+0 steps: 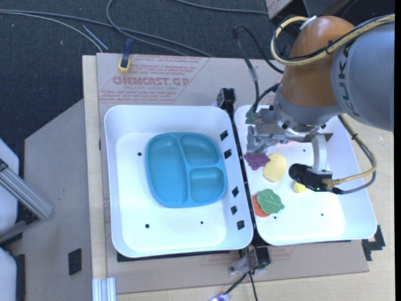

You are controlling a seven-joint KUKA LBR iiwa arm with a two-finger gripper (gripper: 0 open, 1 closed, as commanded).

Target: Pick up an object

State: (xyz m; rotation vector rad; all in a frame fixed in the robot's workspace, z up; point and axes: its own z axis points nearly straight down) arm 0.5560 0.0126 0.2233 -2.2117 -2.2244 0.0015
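Camera view: gripper [258, 144] hangs over the right bin [351, 221], just above a purple toy piece [255, 161] (small, lumpy, no clear long axis). Beside it lie a pale yellow piece [275, 167] and a green-and-orange piece [268, 202]. Jaw state: cannot tell.
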